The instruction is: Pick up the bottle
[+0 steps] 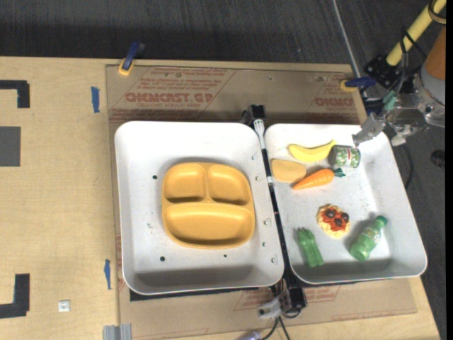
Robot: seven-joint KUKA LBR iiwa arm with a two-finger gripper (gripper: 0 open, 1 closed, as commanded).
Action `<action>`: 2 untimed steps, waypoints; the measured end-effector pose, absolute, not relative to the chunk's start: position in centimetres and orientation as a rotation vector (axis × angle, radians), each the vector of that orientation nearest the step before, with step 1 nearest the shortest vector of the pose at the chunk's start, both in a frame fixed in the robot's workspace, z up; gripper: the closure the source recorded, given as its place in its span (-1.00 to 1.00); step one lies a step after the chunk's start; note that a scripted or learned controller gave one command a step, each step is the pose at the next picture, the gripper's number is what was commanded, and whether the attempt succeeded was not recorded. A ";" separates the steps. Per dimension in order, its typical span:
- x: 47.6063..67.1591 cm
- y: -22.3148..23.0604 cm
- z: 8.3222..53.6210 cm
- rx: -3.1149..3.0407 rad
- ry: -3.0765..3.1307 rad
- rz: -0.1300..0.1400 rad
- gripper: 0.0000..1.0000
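Over the right bin's (386,190) far right corner I see the gripper (381,134), small and blurred against cables and clutter. I cannot tell whether it is released or clenched. It sits just beside the can (345,156), on the can's right; I can't tell if they touch. The arm (425,108) behind it is cut off by the frame's right edge, so I make out only the wrist end.

The bottle (368,238) is green with a green cap and lies tilted in the same bin's near right corner, close to the wall and well apart from the gripper. Its label is too small to read.

Others in that bin:
- The banana (310,150) is at the far side, left of the can.
- A pale orange wedge (287,169) lies below it, touching the carrot (313,179). I can't tell what the wedge is.
- The toy pizza (333,219) is mid-bin, left of the bottle.
- A ribbed green piece (308,247) is near the front wall. It may be a second bottle, but that's not clear.

The left bin (134,190) holds a yellow divided plate (209,204), centred. Both bins sit on cardboard (170,91) with red print that's partly hidden by the bins.
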State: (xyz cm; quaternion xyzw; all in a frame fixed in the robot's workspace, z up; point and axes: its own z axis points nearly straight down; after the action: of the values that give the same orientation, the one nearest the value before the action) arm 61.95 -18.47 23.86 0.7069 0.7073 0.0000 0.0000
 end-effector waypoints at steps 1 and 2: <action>52.8 -22.4 17.8 1.924 2.486 0.000 -1.00; 50.7 -21.8 9.5 1.743 2.619 0.014 -1.00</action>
State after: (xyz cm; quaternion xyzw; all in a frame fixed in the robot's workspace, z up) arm 50.74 -21.80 9.49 0.5541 0.8324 0.0043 -0.0024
